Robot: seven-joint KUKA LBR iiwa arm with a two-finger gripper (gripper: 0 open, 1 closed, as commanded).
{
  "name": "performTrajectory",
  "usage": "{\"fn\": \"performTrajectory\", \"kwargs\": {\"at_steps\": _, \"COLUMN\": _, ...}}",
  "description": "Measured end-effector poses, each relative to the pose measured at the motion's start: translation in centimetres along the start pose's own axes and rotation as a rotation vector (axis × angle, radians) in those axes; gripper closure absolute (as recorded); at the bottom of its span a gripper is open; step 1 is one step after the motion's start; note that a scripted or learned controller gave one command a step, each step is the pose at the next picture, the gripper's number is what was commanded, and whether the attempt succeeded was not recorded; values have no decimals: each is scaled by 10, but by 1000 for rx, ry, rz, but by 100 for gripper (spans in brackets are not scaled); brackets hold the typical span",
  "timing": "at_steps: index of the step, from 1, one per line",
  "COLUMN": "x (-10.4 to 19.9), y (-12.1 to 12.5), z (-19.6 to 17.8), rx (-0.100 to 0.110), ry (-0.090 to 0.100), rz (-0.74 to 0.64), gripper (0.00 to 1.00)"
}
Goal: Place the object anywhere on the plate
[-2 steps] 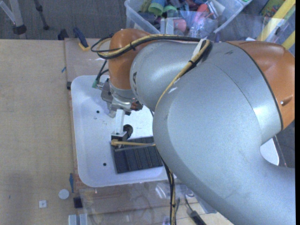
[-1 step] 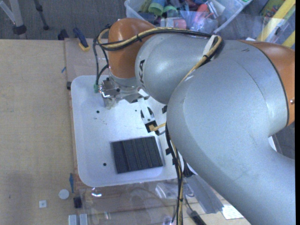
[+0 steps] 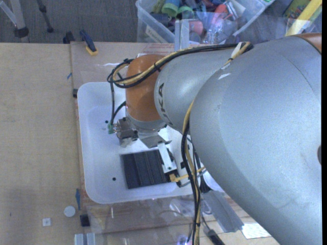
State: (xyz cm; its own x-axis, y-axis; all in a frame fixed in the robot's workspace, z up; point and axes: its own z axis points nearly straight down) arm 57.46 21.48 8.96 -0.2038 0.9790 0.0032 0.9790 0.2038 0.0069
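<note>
Arm (image 3: 245, 116) reaches low over the white bin (image 3: 94, 137), presumably to pick; it hides the tool, so grip state cannot be told.

Reading the scene for lettering now, and there is very little on offer. On the grey arm (image 3: 245, 131), just right of the orange band (image 3: 143, 88), dark letters run up the casing; they look like part of the maker's name, but only a stroke or two shows before the curve hides the rest, so no full word reads. Far side, the clear tub of toys (image 3: 204, 11) carries a pale label on its near left wall, too blurred to make out. Nothing else here carries legible text, numbers or signs.
</note>
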Motion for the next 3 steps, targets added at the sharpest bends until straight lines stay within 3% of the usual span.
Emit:
{"fn": "performTrajectory", "kwargs": {"at_steps": 1, "x": -8, "y": 48, "z": -133, "rx": 7, "ry": -4, "rz": 2, "gripper": 100}}
{"fn": "performTrajectory", "kwargs": {"at_steps": 2, "x": -5, "y": 44, "z": -68, "rx": 10, "ry": -3, "rz": 29, "gripper": 100}}
{"fn": "performTrajectory", "kwargs": {"at_steps": 3, "x": -10, "y": 20, "z": -210, "rx": 7, "ry": -3, "rz": -156, "gripper": 100}}
